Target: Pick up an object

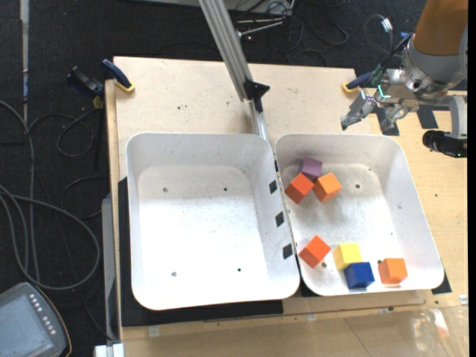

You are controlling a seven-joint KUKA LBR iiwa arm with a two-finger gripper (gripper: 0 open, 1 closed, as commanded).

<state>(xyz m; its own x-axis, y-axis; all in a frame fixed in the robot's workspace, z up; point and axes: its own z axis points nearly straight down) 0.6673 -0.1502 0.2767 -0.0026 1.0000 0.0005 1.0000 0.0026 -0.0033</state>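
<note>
Camera view: end effector above right bin rim, fingers spread, holding nothing.

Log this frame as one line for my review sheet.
stage: approach | gripper: open, holding nothing, above right bin's far rim | blocks: all seven in right bin | left bin: no blocks

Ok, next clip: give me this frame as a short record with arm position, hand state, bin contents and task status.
arm: enters from the view's right, hand above the far rim of the right bin
hand state: open, nothing between its fingers
right bin contents: purple cube, four orange cubes, yellow cube, blue cube
left bin: no cubes seen
task status: no object picked up yet
</note>
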